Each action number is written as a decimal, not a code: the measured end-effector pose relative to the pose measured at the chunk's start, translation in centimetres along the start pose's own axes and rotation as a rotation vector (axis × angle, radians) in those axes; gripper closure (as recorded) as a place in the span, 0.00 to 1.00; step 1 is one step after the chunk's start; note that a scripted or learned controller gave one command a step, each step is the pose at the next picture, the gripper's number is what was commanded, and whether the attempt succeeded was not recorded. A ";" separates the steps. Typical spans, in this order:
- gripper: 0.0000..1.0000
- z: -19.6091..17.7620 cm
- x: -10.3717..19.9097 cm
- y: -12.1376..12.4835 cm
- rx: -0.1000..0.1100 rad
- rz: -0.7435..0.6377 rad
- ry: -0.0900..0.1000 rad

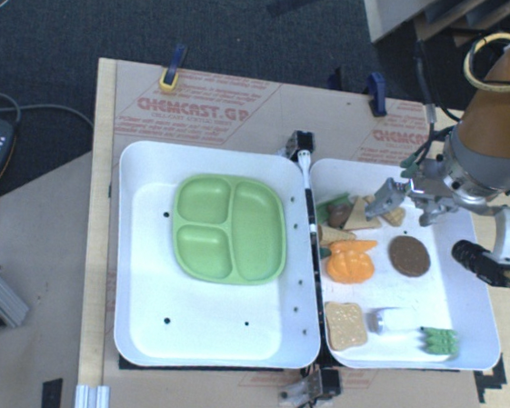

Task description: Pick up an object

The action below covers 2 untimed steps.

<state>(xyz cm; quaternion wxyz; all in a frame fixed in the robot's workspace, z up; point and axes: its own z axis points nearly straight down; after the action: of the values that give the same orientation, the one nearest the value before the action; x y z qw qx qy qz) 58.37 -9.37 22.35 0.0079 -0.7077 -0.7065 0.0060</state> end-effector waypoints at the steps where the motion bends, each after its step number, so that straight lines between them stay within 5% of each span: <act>1: 0.00 -0.6 0.0 0.2 -0.012 -0.002 -0.001; 2: 0.00 4.8 -0.7 -0.4 -0.005 -0.001 0.000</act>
<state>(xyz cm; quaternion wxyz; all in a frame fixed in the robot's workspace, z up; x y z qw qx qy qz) 57.86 -10.08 17.55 0.0059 -0.7075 -0.7067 0.0043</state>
